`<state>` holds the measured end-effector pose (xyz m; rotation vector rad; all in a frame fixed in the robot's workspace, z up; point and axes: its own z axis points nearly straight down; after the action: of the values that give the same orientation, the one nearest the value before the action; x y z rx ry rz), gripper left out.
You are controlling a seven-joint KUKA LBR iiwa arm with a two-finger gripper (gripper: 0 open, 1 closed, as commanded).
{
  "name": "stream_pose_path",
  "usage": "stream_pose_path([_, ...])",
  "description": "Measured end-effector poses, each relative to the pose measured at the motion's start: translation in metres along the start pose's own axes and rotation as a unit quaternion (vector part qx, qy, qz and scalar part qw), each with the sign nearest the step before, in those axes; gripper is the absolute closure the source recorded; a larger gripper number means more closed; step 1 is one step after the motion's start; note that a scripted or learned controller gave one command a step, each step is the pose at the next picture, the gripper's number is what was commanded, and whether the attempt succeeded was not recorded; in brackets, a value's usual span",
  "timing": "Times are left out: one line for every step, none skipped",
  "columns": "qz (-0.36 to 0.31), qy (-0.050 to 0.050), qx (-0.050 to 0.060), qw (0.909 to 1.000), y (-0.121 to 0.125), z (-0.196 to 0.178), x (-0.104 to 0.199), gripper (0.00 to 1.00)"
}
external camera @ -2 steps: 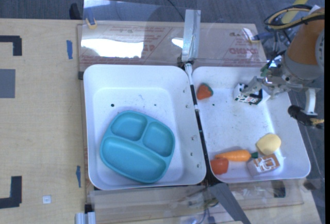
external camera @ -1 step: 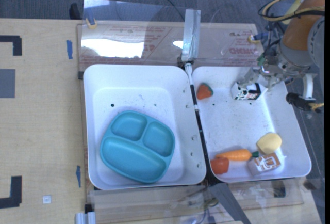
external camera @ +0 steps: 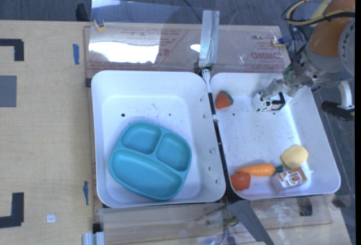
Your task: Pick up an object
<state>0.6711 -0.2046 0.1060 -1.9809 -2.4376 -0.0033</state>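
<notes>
A grey KUKA arm (external camera: pixel 330 35) reaches in over the right-hand bin (external camera: pixel 316 119), its jaws (external camera: pixel 271 100) low near the bin's far rim, well away from most of what it might lift. Whether the jaws are spread or pressed together cannot be told here; the tip reads as a small dark and white cluster, and nothing can be seen pinched in it.

The step in hand looks like the approach, with no object yet lifted. Candidates all lie in the same right-hand bin: a small orange and green strawberry-like toy (external camera: pixel 224 100) sits at the bin's far left corner, just beside the divider, and nearest the jaws. At the bin's near edge lie a carrot (external camera: pixel 257 170), a red tomato-like piece (external camera: pixel 241 181) touching its tip, a yellow lump (external camera: pixel 294 155) and a small white carton (external camera: pixel 290 178) just under the lump.

The next move probably calls for choosing one target, centring over it and descending with room on both sides; the near-edge group is crowded, so the lone toy by the divider seems the cleaner pick.

The left-hand bin (external camera: pixel 107 91) holds a blue compartment plate (external camera: pixel 150 159). The carton carries orange print too small to read; reddish lettering on the clear sheet (external camera: pixel 265 49) behind the bins on the surface is likewise illegible.
</notes>
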Motion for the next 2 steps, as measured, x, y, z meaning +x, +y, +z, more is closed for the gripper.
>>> stream_pose_path([-0.034, -0.005, -0.001, 0.9994, 0.0002, -0.0003, 0.0026, 0.0])
stream_pose_path([-0.148, -0.004, 0.003, 0.9889, -0.0027, -0.0007, -0.0017, 0.0])
